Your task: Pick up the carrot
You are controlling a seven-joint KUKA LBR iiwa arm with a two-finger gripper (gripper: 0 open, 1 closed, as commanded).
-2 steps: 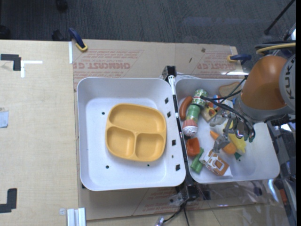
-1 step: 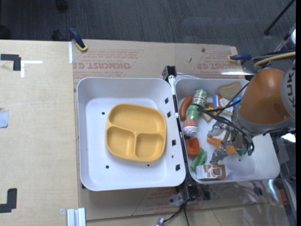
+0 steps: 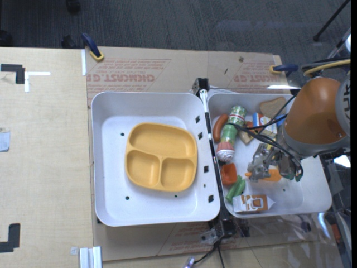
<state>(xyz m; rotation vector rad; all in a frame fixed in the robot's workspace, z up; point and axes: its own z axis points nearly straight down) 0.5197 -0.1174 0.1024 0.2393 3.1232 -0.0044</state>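
The carrot shows as a short orange piece on the floor of the right bin, mostly covered by the gripper. My gripper is down inside that bin, right over the carrot's left end and touching or nearly touching it. The grey wrist with its orange band rises above it and hides the bin's right part.
The right bin also holds a green bottle, a red sausage, a red-orange block, a green vegetable, a small carton and a bread slice. A yellow divided plate lies in the left bin.
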